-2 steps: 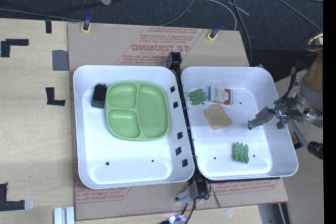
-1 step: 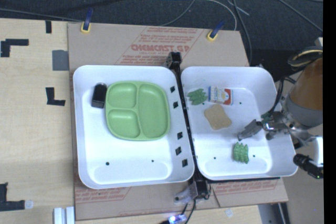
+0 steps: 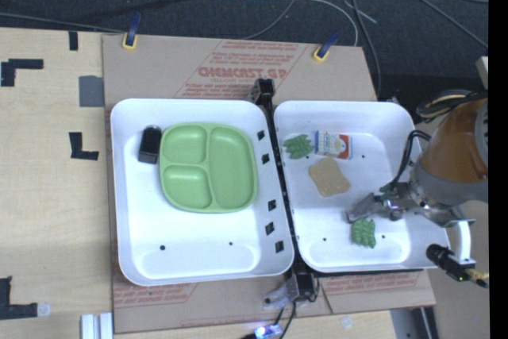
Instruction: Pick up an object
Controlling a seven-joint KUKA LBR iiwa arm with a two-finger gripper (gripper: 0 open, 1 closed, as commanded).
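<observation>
A small green leafy toy (image 3: 363, 233) lies in the near part of the right bin (image 3: 397, 123), not far from that bin's near wall. Its long axis runs roughly far to near, tilted slightly, with the broader lobed end toward the far side. The gripper (image 3: 367, 209) sits just beside and on the far-left side of it, low over the bin floor, reaching leftward from the grey arm (image 3: 452, 163) with its orange band; whether the fingers are apart or together cannot be told, and nothing is seen between them. Farther in the same bin lie a tan flat piece (image 3: 329, 178), a second green leafy piece (image 3: 298, 145) and a white tube with red and blue print (image 3: 332, 144), lying left to right. The left bin (image 3: 127, 171) holds a green divided plate (image 3: 209, 168) with a small black block (image 3: 149, 144) touching its left edge.
</observation>
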